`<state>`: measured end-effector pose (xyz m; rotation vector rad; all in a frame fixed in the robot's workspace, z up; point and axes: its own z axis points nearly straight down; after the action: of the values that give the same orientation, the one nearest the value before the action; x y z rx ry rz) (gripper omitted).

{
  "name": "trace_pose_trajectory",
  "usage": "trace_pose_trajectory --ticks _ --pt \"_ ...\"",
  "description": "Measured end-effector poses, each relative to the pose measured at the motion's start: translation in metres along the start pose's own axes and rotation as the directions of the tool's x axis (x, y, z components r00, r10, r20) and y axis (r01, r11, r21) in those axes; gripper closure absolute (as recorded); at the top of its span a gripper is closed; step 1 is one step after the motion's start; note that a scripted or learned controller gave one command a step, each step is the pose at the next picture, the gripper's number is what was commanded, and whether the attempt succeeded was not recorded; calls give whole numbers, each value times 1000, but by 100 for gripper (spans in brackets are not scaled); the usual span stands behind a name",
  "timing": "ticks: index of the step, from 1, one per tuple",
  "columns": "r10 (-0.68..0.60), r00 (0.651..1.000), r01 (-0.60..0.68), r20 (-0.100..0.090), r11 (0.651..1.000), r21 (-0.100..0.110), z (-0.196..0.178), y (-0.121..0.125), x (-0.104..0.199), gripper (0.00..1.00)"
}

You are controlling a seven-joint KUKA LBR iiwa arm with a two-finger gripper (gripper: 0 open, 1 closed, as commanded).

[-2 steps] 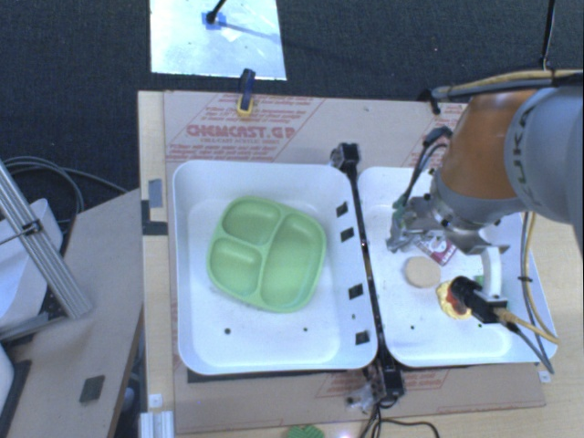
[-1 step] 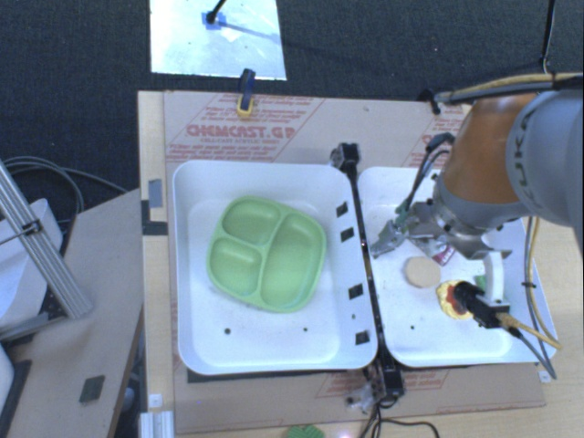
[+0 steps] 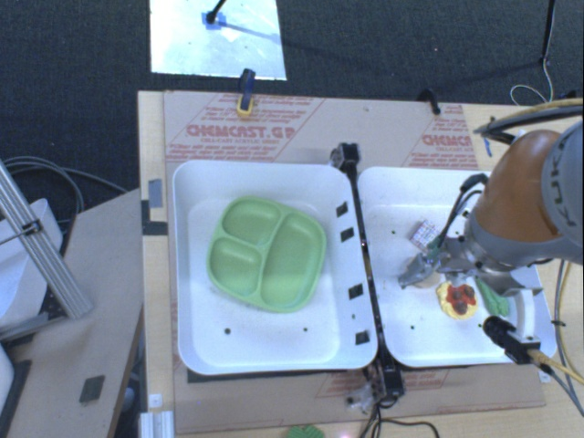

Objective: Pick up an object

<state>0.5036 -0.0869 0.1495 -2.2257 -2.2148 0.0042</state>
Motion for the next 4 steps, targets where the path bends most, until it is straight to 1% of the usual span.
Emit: trace_pose_trajectory --ticks 1,2,3,4 --pt "-5 1000 5 1 1000 -17 62 -13 -63 0" --pt "-10 1000 10 8 1000 -19 59 41 -33 0" --pt "-7 1000 7 7 1000 -21 59 40 -34 0" --pt "-8 1000 9 11 1000 -24 58 51 1 0"
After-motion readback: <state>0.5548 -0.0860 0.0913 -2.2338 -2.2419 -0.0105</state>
